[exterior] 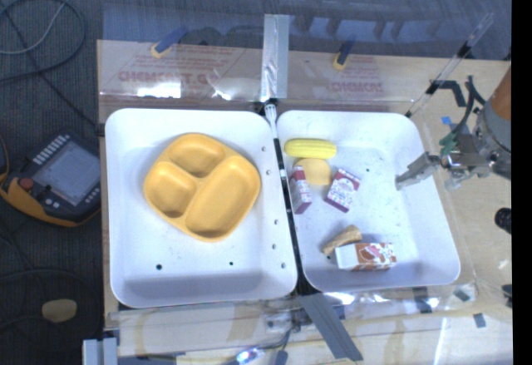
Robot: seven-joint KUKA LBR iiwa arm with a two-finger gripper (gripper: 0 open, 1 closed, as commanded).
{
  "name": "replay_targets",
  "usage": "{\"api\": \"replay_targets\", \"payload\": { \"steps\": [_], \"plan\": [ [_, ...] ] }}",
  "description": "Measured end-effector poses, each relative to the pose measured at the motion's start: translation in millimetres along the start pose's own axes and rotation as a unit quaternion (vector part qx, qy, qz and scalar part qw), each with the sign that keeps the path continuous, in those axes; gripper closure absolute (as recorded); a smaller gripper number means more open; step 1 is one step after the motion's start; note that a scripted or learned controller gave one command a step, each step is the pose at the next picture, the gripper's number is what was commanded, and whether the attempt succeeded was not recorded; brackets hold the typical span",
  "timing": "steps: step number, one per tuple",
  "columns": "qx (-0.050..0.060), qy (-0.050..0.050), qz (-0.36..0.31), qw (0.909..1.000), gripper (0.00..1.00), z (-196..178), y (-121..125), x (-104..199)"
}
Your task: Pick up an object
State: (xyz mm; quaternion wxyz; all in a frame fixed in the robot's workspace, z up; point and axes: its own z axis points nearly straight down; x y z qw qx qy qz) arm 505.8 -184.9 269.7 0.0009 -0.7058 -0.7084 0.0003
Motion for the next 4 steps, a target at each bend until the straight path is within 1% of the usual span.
{"api": "replay_targets", "payload": {
  "steps": [1,2,3,4],
  "plan": [
    [0.001,0.000,0.082,0.9966,0.00,109,27,50],
    [-0.005,-0.002,0.030,0.9995,0.00,179,74,78],
    [-0.006,0.000,0.029,0.9996,1.00,170,75,80],
    [0.000,0.000,-0.061,0.9981,1.00,54,85,129]
  ]
}}
